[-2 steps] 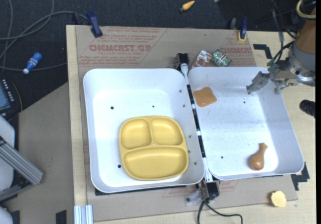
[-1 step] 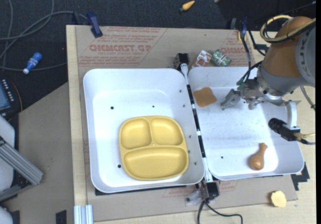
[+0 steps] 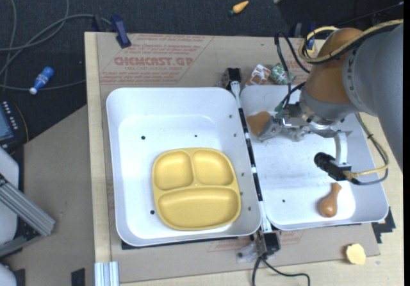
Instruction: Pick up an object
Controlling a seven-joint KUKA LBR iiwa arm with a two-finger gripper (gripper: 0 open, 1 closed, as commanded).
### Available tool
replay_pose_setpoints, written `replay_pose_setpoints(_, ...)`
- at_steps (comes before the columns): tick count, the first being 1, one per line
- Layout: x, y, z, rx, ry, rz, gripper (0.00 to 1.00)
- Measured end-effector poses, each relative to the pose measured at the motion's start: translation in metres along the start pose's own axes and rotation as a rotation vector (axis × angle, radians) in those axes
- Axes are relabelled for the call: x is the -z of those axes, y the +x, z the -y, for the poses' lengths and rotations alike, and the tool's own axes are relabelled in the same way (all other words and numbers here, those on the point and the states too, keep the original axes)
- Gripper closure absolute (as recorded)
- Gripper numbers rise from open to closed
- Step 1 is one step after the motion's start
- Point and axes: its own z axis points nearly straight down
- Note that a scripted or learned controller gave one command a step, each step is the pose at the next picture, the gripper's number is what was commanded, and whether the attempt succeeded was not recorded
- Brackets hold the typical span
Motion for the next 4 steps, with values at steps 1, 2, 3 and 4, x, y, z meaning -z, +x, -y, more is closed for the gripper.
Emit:
replay_pose_setpoints(1, 0.004, -0.004, -0.052, -0.002, -0.011, 0.005, 0.00)
replay_pose_setpoints(2, 0.003, -0.002, -0.050, -0.004, -0.007, 0.005, 0.00)
replay_pose_setpoints(3, 0.003, -0.001, -0.066, -0.003, -0.009, 0.005, 0.00)
replay_pose_setpoints(4, 0.003, -0.004, -0.038, -0.005, -0.003, 0.003, 0.00)
